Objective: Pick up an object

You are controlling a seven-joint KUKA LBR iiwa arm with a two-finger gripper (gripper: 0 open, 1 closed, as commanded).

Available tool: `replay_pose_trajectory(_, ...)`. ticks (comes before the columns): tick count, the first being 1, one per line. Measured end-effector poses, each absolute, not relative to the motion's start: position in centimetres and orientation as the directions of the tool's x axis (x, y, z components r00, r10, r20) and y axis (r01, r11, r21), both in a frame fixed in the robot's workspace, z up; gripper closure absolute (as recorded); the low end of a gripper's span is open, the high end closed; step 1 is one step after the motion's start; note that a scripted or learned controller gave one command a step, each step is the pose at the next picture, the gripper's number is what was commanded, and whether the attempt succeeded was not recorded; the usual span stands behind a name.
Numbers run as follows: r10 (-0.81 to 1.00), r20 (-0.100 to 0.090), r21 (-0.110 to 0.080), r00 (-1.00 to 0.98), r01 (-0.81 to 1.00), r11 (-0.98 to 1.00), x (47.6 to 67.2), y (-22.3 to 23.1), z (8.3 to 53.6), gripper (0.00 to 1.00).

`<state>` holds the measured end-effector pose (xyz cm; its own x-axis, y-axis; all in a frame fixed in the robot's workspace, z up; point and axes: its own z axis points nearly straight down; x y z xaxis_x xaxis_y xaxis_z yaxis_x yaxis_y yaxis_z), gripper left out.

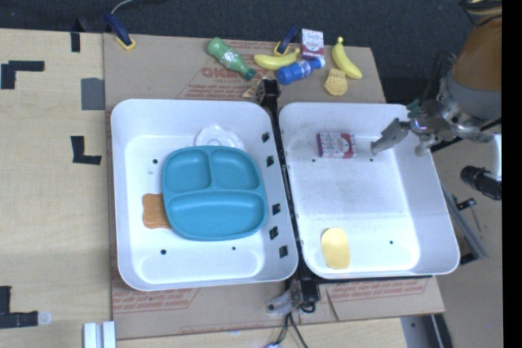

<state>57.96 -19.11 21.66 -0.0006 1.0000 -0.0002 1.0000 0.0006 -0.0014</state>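
In the right bin point(408, 200), a small red and white carton point(334, 145) lies near the far wall, and a pale yellow rounded piece point(335, 248) sits near the front wall. My gripper point(401, 144) hangs over the bin's far right corner, just right of the carton and apart from it. Its fingers point(383, 141) are spread open with nothing between them. The left bin point(130, 175) holds a blue divided plate point(214, 193). An orange piece point(152, 212) pokes out from under the plate's left edge, and a clear lid-like thing point(218, 135) lies behind it.
On the cardboard behind the bins lie a green bottle point(230, 59), two toy bananas point(275, 59) point(346, 61), a blue bottle point(295, 72), a small carton point(312, 41) and a yellow waffle-like piece point(335, 82). The arm point(477, 85) stands past the right bin's right wall.
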Motion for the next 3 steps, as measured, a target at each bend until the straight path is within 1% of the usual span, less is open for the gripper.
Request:
replay_pose_trajectory(1,1.0,0.001,0.003,-0.003,1.0,0.003,60.7,-12.6,8.6,0.0)
replay_pose_trajectory(2,1.0,-0.001,-0.004,0.0,1.0,0.0,66.8,-9.8,8.4,0.0)
replay_pose_trajectory(3,1.0,-0.002,0.001,-0.002,1.0,0.002,66.0,-9.9,8.5,0.0)
